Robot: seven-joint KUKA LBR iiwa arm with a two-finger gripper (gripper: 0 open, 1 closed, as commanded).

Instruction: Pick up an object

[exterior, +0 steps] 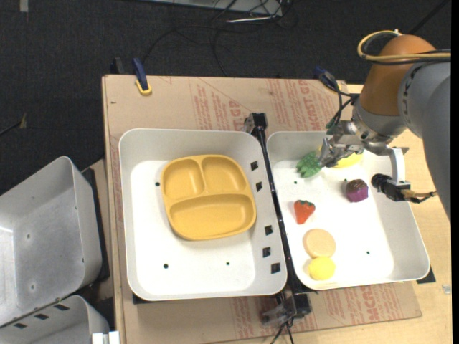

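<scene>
The right bin (401,253) holds several small objects: a green leafy piece (310,165), a yellow piece (350,160) partly hidden under the arm, a purple round one (356,190), a red strawberry (305,211), a tan disc (319,243) and a yellow ball (321,267). My gripper (331,153) hangs low over the bin's far side, right beside the green piece and over the yellow one. Its tips are too small and dark to read.
The left bin (143,264) bears a yellow divided plate (209,196). Black clips line the seam between the bins (269,213). A grey tub (39,228) stands off the bench at the left. Cables lie on the dark floor behind.
</scene>
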